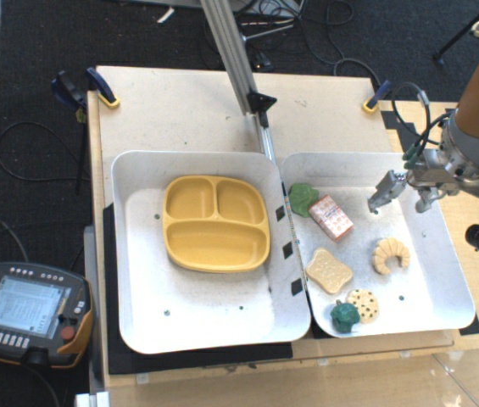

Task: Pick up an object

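Six small items are grouped in the right bin [442,253], toward its left half: one green leafy piece [302,197], one pink box [331,217], one toast slice [329,270], one croissant [390,255], one spotted cookie [362,305] and one broccoli floret [344,315], the last two touching near the lower rim. Open floor is seen along the bin's right side and upper middle. The gripper [400,193] is held above the upper right of that bin, fingers spread, nothing between them, well apart from the croissant below. One yellow divided plate [216,224] lies centred in the left bin [137,270], with bare floor all around it.
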`<state>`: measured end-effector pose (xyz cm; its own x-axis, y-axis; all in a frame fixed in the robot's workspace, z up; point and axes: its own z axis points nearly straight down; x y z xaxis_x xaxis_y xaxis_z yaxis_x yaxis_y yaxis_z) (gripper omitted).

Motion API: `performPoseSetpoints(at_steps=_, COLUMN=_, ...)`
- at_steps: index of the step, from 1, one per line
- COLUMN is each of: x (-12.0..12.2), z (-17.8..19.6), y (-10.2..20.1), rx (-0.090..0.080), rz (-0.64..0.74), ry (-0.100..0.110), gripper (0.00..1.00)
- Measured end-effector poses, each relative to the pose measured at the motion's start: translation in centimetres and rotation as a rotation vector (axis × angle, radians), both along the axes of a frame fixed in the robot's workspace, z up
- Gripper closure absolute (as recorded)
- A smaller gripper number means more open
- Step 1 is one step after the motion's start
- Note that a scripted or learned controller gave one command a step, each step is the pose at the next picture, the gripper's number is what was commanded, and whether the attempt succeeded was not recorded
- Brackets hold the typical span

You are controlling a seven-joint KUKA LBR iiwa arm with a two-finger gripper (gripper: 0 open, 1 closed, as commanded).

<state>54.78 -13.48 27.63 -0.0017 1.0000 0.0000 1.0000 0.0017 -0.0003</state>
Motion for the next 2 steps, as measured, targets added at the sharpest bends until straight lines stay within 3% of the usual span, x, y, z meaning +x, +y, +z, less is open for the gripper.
performPoseSetpoints(at_steps=1, x=0.0, z=0.0, y=0.0, rx=0.000, rz=-0.001, ry=0.000, gripper=0.00)
performPoseSetpoints(at_steps=2, x=-0.5, z=-4.5, y=0.4, rx=0.000, rz=-0.002, ry=0.004, gripper=0.00)
